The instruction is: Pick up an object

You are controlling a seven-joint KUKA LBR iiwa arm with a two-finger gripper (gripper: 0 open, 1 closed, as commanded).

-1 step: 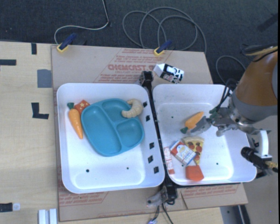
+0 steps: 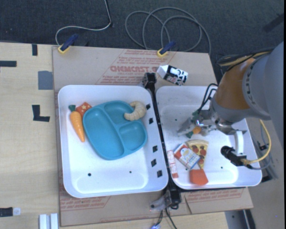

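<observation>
The gripper [image 2: 194, 126] is hanging low over the right bin [image 2: 229, 178], near its middle, and from here I can't tell whether it is open or closed, or whether it has anything. A small orange-and-green bit is showing right at its tip, too small for me to name. Just below it a pizza slice toy [image 2: 199, 147] is lying flat on the bin floor, touching a red and white carton [image 2: 186, 157], and a red block [image 2: 199, 177] is sitting just beyond those, close to the near wall. The grey arm [image 2: 257, 87] with its orange band [image 2: 232, 87] is reaching in from the right, over the bin's far corner.

Across the divider, the left bin [image 2: 105, 180] is holding a blue sectioned plate [image 2: 113, 130] with a tan curled piece [image 2: 136, 110] resting on its upper rim. A toy carrot [image 2: 77, 123] is lying beside the plate's left edge, with a red piece [image 2: 83, 108] just above it. Behind the bins, a small black and white box [image 2: 172, 74] is sitting on the cardboard [image 2: 128, 68].
</observation>
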